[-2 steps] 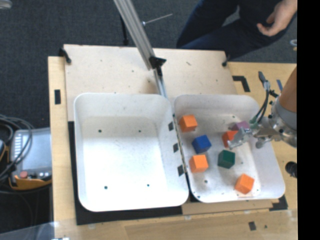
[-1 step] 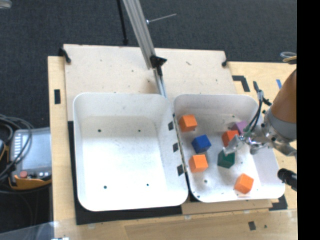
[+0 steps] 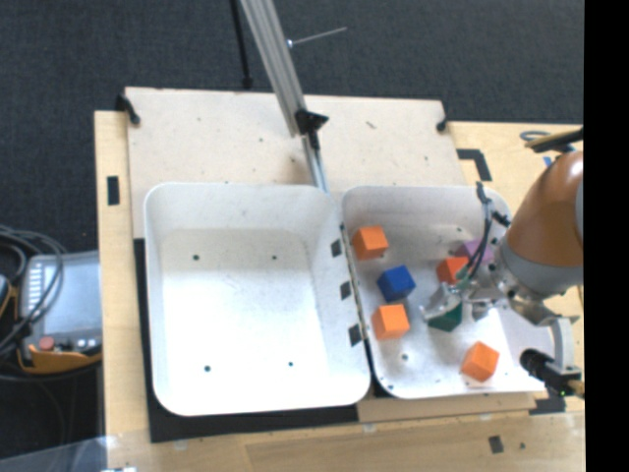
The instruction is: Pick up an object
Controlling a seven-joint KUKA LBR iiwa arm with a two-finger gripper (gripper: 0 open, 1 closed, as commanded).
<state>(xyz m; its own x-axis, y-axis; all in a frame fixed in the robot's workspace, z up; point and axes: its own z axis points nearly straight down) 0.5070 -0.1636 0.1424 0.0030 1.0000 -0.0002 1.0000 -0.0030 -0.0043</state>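
The right bin (image 3: 413, 205) holds several blocks: an orange one (image 3: 371, 242) at the back left, a blue one (image 3: 396, 282) in the middle, an orange one (image 3: 391, 320) in front of it, another orange one (image 3: 481, 360) near the front right, and a red-orange one (image 3: 452, 268) beside a purple piece (image 3: 479, 251). A dark green block (image 3: 448, 317) lies under my gripper (image 3: 450, 306), which hangs low over the bin's right half. The metal fingers (image 3: 435, 307) sit right at the green block; whether they enclose it is unclear.
The left bin (image 3: 246, 303) lies beside the right one, sharing a middle wall. A slanted aluminium post (image 3: 280, 62) rises behind the bins. A control pendant (image 3: 54, 313) and cables lie off the bench at the left. The arm's orange band (image 3: 550, 219) overhangs the right bin's edge.
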